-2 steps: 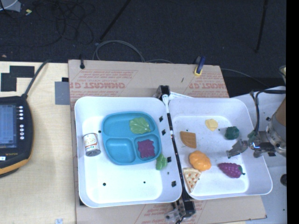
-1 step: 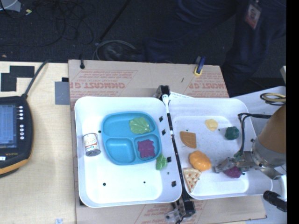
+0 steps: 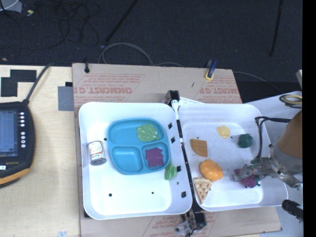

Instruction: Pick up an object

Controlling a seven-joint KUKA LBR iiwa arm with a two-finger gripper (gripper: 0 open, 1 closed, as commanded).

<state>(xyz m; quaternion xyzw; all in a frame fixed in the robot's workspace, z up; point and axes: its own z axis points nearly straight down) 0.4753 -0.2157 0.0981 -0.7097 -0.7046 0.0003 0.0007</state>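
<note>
From the overhead camera, my gripper [image 3: 248,174] is down in the right bin [image 3: 232,201], right of the orange toy [image 3: 211,170], sitting on a purple toy [image 3: 250,180] since that's my target. Can't tell whether I'm clamped on it or apart.

A dark purple lump [image 3: 250,181] lies in the right bin [image 3: 232,201].

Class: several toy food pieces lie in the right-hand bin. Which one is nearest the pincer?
The purple toy piece at the right bin's lower right: it sits right at the pincer, while the orange, tan, yellow and dark green pieces lie farther off.
</note>
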